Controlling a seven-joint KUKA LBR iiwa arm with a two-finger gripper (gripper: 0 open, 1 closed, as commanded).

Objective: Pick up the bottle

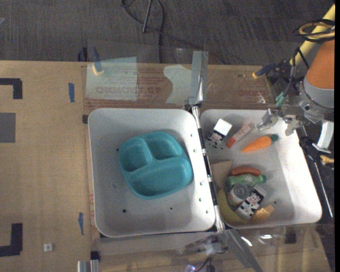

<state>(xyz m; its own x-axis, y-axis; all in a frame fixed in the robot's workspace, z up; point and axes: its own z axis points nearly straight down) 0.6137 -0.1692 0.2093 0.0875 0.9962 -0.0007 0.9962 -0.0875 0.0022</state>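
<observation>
Robotics lab: taped plywood bench [42, 159], two white bins [106, 212] of toy food [260, 143], loose cables [143, 13] on grey carpet [53, 26].

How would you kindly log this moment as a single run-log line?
gripper: above right bin's far edge, holding nothing visible | green bottle: lying in right bin pile, untouched | teal divided plate: left bin

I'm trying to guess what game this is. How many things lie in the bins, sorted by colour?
Teal: 1, the divided plate
Orange or red: 3, carrot, tube, sausage
Green: 1, bottle
Yellow: 1, banana
White cartons: 2
Tan: 1, cracker
Total: 9
</observation>
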